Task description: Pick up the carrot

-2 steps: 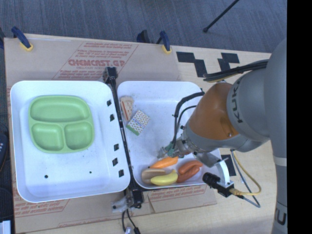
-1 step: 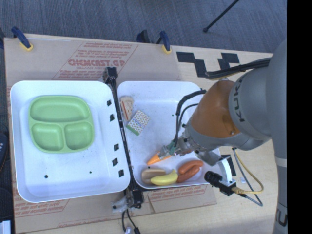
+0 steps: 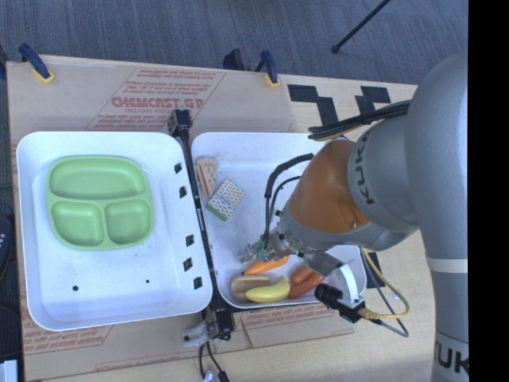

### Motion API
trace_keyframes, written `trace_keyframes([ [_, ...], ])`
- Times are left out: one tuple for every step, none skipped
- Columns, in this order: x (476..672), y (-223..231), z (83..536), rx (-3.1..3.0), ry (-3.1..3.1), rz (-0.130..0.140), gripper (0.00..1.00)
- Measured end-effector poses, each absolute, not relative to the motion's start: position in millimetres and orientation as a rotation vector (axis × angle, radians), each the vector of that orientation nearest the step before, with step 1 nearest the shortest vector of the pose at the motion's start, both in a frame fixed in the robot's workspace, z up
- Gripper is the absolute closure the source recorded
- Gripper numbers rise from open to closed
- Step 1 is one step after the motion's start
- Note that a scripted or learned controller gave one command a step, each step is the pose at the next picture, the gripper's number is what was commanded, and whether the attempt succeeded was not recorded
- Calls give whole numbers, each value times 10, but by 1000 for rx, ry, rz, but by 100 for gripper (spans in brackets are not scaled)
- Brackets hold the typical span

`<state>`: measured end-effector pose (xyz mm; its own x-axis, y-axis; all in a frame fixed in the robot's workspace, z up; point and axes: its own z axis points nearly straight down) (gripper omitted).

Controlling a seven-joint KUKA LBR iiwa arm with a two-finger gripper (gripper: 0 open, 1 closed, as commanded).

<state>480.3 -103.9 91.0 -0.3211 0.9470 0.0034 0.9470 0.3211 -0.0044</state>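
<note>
Cardboard-covered bench [image 3: 262, 94] carries two white bins. Carrot [image 3: 267, 265] lies in right bin [image 3: 246, 146], near front wall, long axis roughly left-right, touching banana [image 3: 268, 293]. Gripper [image 3: 264, 250] sits directly above carrot's left end; finger state cannot be told.

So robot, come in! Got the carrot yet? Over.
Gripper low in right bin, over the carrot. No grasp seen. Banana and hot dog crowd it.

Both white bins [image 3: 32, 293] look like smooth, slightly glossy plastic; the green divided tray [image 3: 99, 201] is matt plastic; the counter [image 3: 71, 94] is printed brown cardboard.
</note>
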Motion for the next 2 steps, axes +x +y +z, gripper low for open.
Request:
trace_keyframes([
  [4806, -1040, 1008, -1824, -2549, 4, 100],
  [4809, -1039, 1105, -1821, -2550, 5, 100],
])
